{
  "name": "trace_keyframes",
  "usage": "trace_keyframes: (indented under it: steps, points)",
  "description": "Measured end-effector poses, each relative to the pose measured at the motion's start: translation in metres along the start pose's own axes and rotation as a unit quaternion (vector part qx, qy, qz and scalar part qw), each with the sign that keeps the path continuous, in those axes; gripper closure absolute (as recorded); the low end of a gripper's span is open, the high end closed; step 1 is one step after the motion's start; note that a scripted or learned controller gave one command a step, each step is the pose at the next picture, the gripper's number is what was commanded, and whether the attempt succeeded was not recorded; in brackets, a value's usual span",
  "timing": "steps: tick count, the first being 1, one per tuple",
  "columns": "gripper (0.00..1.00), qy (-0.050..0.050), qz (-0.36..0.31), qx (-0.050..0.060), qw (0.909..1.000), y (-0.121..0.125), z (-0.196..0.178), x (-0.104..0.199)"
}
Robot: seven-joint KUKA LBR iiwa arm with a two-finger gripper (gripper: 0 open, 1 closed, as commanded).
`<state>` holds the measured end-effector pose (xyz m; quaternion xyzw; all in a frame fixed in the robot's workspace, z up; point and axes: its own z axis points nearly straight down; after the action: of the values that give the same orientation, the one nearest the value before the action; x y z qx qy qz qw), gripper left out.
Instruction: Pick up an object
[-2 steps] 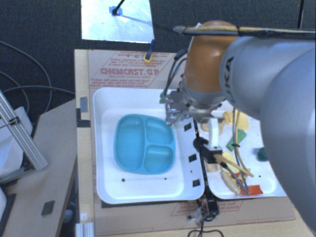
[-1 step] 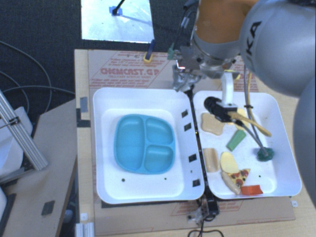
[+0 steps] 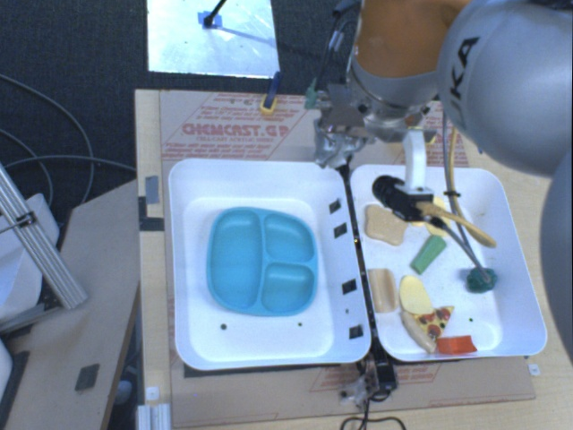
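While the end effector (image 3: 337, 148) hovers at the far edge between the bins, its opening indiscernible, we judge nothing grasped; toy food, including a pizza slice (image 3: 430, 323), awaits in the right bin (image 3: 515, 267).

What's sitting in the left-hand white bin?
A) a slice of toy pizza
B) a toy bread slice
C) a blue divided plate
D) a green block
C: the blue divided plate lies in the left bin, while the pizza slice, green block and bread slice are in the right bin.
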<state>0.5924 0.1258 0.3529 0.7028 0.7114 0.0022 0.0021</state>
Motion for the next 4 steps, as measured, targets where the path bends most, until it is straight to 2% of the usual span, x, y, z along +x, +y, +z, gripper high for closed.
trace_keyframes:
  steps: [1, 2, 3, 4]
  points:
    - [1.00, 0.000, -0.004, -0.001, 1.0000, 0.001, -0.011, 0.000]
    - [1.00, -0.001, 0.002, 0.009, 1.0000, -0.021, 0.118, 0.021]
    - [1.00, 0.000, 0.003, 0.005, 1.0000, -0.053, 0.133, 0.033]
    - [1.00, -0.002, 0.011, 0.005, 0.9999, -0.110, 0.143, -0.077]
